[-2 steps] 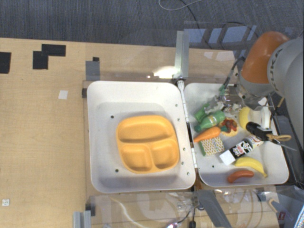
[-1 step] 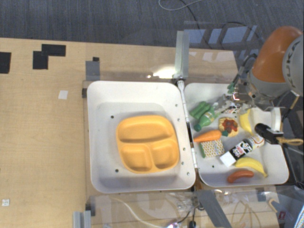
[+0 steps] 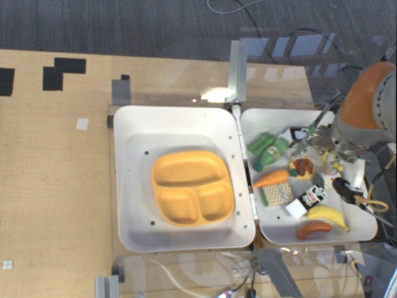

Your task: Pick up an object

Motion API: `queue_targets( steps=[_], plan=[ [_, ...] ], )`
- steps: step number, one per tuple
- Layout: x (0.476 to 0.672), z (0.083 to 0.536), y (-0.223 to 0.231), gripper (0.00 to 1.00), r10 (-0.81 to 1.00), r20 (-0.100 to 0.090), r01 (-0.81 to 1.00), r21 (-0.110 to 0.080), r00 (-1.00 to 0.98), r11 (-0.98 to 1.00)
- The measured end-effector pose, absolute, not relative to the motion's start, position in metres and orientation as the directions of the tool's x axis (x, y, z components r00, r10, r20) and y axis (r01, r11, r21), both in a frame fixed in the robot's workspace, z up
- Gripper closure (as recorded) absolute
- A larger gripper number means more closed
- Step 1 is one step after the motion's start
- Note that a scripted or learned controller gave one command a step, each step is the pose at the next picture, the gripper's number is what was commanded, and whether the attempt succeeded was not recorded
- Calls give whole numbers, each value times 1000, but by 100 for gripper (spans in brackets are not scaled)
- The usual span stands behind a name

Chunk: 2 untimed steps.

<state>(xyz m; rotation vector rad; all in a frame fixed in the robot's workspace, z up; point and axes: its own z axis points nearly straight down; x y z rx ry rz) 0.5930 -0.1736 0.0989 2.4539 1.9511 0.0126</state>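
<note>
Grey carpet lay beyond the wooden bench, where the left bin (image 3: pixel 124 166) held a smooth orange sectioned tray (image 3: pixel 191 186), while the right bin (image 3: pixel 366 228) held a carrot (image 3: pixel 271 179) pointing left beneath the gripper (image 3: pixel 322 143), whose grip I couldn't tell.

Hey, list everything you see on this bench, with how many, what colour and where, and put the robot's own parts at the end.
bins: two, white, side by side on the bench
tray: one, orange, three compartments, in the left bin
green toys: two, upper left of the right bin
carrot: one, orange, below the green toys
banana: one, yellow, lower part of the right bin
sausage: one, red, just below the banana
cable: one, black, on the grey floor
arm: one, grey with orange band, over the right bin's right side
gripper: one, over the right bin
</note>
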Motion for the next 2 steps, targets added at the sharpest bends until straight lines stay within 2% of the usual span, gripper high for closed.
queue_targets(
  steps=[1, 2],
  plan=[
    [560, 96, -134, 0, 593, 19, 593, 22, 805, -805],
    [629, 108, -201, 0, 206, 0, 206, 1, 979, -979]
  ],
)
